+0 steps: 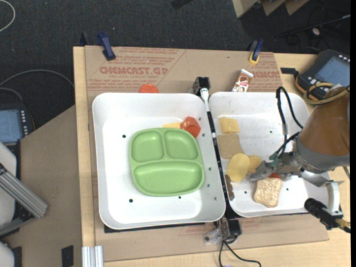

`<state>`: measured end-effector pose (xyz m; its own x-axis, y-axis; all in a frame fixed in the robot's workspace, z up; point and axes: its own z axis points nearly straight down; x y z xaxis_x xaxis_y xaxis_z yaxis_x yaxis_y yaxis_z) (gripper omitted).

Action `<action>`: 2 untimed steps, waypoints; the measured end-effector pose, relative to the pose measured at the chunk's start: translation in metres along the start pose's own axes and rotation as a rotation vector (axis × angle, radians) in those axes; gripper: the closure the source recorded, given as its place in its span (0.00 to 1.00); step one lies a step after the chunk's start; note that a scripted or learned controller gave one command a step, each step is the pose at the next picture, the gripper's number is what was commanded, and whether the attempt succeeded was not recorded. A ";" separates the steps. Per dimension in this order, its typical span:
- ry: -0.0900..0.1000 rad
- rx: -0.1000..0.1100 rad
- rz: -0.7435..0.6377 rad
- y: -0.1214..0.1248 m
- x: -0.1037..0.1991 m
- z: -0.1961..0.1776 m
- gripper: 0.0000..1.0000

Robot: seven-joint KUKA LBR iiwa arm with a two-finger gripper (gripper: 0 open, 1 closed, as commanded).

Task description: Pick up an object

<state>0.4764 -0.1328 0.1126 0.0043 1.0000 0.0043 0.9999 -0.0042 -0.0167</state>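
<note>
Here, going left to right, the left bin point(105, 149) holds 1 green divided plate point(166, 161) with 3 compartments at its centre, and at the plate's 1 o'clock sit 1 pale yellow wedge point(172, 125) and 1 red-orange toy piece point(192, 126), touching each other. The right bin point(261, 102) holds 5 pieces: 1 yellow block point(229, 125) at the bin's 10 o'clock, 1 tan square slab point(228, 144) just below it, 1 round yellow chip-like piece point(238, 167) at 8 o'clock, 1 smaller yellow piece point(255, 162) beside that, and 1 toast-like cracker point(267, 192) at 6 o'clock. The gripper point(268, 171) hangs low just above the cracker's 12 o'clock edge, between it and the small yellow piece; whether its pincer is wide or narrow I cannot tell, and nothing is seen between it. The cracker looks like the likeliest target. To do this well, I judge the arm should centre over the cracker, away from the 2 yellow neighbours, come down squarely, and close across its narrower width before lifting straight up.
</note>
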 end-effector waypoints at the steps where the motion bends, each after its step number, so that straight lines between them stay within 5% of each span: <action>1: -0.016 -0.029 0.001 0.012 0.011 0.023 0.00; 2: -0.020 -0.043 0.002 0.015 0.009 0.009 1.00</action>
<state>0.4915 -0.1234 0.1039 0.0067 0.9999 -0.0155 0.9996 -0.0062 0.0260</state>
